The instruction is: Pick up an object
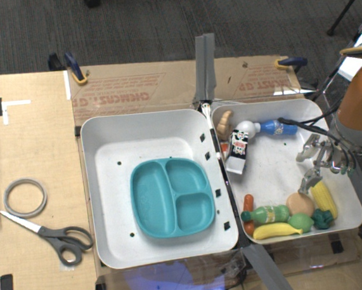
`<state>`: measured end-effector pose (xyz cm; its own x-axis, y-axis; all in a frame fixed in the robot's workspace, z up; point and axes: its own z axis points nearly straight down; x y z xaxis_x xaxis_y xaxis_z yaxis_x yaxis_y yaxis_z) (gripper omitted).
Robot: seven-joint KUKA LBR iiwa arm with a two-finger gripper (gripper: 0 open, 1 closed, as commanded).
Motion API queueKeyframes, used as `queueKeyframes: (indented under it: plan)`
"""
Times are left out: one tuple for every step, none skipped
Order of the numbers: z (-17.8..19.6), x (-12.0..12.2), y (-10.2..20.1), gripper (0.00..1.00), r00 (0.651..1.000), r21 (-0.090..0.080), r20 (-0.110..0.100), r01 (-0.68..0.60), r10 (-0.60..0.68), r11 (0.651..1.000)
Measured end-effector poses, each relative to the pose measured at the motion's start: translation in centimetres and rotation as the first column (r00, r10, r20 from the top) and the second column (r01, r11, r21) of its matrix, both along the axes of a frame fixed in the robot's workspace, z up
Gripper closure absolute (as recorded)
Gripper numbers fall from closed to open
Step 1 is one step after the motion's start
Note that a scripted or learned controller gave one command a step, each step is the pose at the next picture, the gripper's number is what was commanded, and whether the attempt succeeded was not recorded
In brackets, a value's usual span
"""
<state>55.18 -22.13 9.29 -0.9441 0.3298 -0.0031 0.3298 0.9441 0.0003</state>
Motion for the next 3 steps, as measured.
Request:
queueKeyframes:
  plan:
    - [-0.1, -6.0, 1.0, 0.00, 0.997, 0.001, -0.002, 0.073, -0.073, 0.997]
    - [0.9, -5.8, 1.1, 1.00, 0.998, -0.001, 0.001, 0.070, -0.070, 0.998]
    - [-0.1, -4.0, 6.0, 1.00, 0.981, 0.001, -0.002, 0.196, -0.196, 0.981]
